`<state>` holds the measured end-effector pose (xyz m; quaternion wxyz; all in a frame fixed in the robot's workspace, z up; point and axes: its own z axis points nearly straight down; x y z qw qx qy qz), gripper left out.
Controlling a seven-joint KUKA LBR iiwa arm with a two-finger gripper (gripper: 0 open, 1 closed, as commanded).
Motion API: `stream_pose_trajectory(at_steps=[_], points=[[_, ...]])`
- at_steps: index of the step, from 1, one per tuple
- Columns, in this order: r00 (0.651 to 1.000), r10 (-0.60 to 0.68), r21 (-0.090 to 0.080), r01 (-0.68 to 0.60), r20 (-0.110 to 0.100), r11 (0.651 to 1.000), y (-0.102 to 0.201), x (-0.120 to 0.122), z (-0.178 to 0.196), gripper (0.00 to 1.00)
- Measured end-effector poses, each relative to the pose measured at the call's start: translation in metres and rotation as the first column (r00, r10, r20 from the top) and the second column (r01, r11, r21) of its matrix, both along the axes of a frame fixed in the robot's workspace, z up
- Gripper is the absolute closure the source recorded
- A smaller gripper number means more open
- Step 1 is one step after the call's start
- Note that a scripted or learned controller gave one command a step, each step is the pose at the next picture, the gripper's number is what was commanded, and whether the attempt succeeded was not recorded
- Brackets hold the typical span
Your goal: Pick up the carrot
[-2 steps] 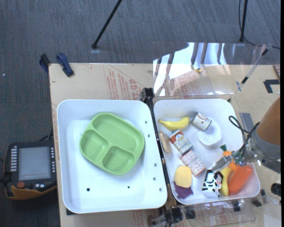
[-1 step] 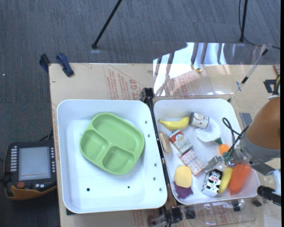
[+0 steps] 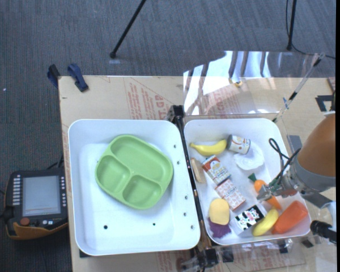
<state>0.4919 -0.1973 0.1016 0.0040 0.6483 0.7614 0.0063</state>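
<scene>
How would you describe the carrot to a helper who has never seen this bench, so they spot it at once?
Look in the right bin, at its right side by the gripper. The carrot is the small orange piece with a green top, far slimmer than the big orange block below it.

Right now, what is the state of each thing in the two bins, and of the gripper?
Tray: lying flat in left bin, nothing in it.
Carrot: lying in right bin, at the gripper tip.
Gripper: low over the carrot; grasp unclear.
Banana: lying on its side.
Can: tipped on its side.
Box: lying flat.
</scene>
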Motion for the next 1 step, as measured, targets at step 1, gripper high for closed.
stream_pose_trajectory(at_steps=[1], points=[[1.000,-0.010,-0.001,0.010,-0.011,1.000,0.0750,0.0120,0.0628,1.00]])
